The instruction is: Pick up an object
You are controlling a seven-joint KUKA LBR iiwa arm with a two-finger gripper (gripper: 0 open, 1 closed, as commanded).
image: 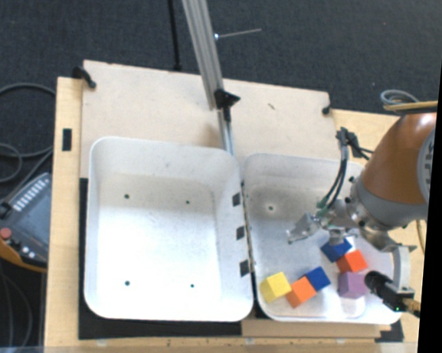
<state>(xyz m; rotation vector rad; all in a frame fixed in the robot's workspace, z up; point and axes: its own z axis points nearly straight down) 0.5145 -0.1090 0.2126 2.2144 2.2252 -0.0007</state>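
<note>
In the right bin (282,181) my gripper (318,229) hangs low over the floor, near the bin's middle. The arm's orange band (404,153) is above it at the right. Just right of the gripper lies a blue block (335,248), partly under the wrist, touching an orange-red block (353,261). Along the bin's front edge sit a yellow block (275,286), an orange block (301,292), a second blue block (318,278) and a purple block (352,284). A pale block (353,305) lies in front of the purple one. I see nothing held in the gripper.
The left bin (162,228) lies beside the right one, their rims meeting at the middle. A slanted aluminium post (205,47) rises behind the bins. Cables and a pendant (17,223) lie off the bench at the left.
</note>
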